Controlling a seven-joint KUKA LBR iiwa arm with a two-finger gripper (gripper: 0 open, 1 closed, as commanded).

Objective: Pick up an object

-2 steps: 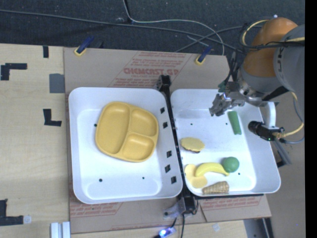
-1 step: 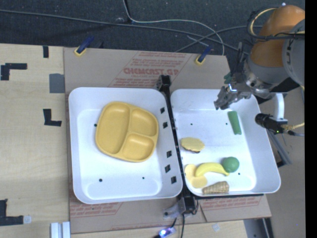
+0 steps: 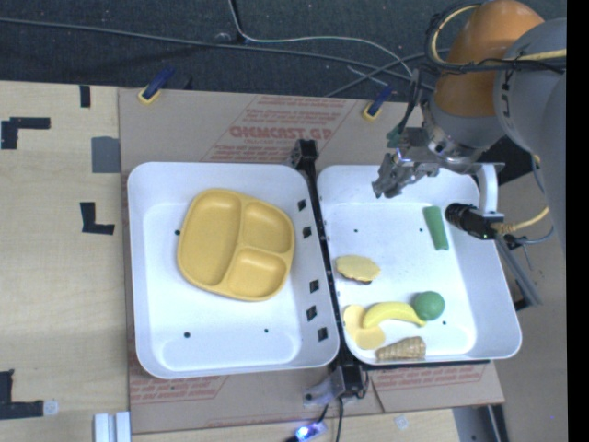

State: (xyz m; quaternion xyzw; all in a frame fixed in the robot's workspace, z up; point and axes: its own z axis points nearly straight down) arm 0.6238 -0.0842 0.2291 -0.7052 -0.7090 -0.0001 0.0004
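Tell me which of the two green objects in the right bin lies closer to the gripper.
The long green stick near the bin's right wall is closer to the gripper. The round green ball sits farther down, beside the yellow banana.

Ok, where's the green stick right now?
The green stick lies in the right bin, near its right wall toward the back, below and right of the gripper, well above the green ball.

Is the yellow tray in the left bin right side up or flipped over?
Right side up. The tray lies flat in the left bin, its three compartments facing up with raised dividers showing. Nothing sits in them.
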